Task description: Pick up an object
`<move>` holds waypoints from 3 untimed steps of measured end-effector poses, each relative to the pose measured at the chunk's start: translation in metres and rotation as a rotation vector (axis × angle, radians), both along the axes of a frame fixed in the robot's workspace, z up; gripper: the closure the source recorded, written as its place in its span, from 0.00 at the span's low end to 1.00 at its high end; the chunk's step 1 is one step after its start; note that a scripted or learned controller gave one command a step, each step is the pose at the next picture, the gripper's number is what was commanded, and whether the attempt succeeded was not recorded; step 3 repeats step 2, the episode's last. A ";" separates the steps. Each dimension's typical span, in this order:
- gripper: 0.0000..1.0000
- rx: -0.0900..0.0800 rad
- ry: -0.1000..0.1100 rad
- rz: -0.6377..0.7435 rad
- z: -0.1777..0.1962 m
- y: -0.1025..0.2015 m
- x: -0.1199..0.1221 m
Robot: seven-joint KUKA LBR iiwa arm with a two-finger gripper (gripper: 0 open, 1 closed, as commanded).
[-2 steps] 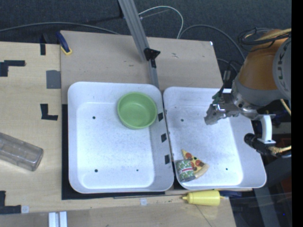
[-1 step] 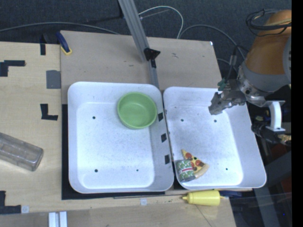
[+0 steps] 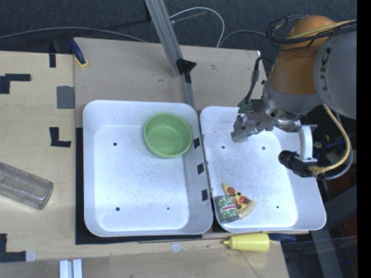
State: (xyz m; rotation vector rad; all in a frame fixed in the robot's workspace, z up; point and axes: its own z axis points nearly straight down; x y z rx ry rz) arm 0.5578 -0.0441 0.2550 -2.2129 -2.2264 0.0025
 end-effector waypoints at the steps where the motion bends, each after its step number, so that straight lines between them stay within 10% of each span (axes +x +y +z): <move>1: 1.00 0.000 -0.001 0.000 -0.002 0.045 0.007; 2: 1.00 0.000 0.000 0.002 -0.012 0.108 0.012; 3: 1.00 0.000 0.000 0.002 -0.012 0.108 0.012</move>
